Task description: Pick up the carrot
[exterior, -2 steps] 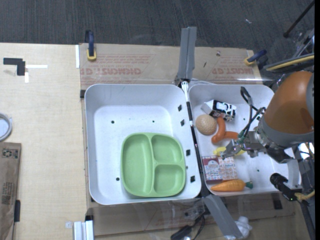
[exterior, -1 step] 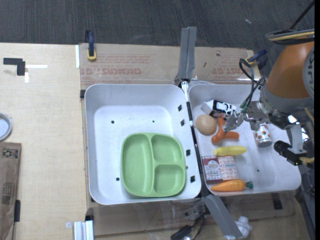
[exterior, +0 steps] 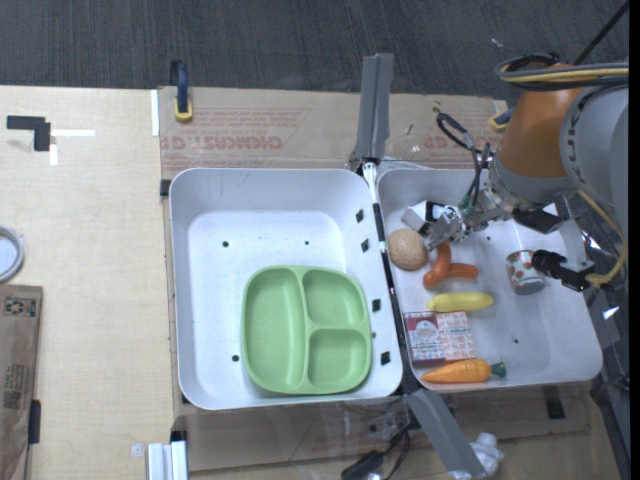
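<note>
Well apart, carrot (exterior: 458,371) at bin's near edge, fingers (exterior: 447,226) farther back.

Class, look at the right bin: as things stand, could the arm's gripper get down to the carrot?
Probably yes. The carrot lies uncovered near the bin's front wall, beside the small box. The gripper hangs over the sausage, further back.

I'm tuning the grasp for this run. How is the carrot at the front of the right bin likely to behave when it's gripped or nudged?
The carrot looks like a smooth moulded toy, so probably stiff and light. Its round, tapered body may roll or pivot if nudged. It lies close to the bin wall, so the claw may have little room there.
</note>
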Robot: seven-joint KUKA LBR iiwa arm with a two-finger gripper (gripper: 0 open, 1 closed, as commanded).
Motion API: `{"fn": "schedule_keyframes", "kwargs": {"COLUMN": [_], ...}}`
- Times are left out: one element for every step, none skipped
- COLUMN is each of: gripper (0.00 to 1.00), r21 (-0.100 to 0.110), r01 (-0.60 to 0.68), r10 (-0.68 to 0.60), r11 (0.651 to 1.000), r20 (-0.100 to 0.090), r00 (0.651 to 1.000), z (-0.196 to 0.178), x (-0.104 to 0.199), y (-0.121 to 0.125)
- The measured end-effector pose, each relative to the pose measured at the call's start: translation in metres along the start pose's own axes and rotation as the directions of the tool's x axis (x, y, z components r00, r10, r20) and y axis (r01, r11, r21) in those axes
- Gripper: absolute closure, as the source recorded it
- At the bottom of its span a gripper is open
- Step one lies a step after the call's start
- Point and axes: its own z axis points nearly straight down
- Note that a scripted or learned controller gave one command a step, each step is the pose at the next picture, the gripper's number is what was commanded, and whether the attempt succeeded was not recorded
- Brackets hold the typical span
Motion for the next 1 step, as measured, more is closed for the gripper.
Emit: {"fn": "schedule_keyframes", "kwargs": {"gripper": [0.0], "r21": [0.006], "r01": [-0.046], "r10": [0.046], "r11": [0.999], "r20": [-0.005], "r00": [0.999], "z": [0.0003], "x": [0.019], "y": [-0.0469]}}
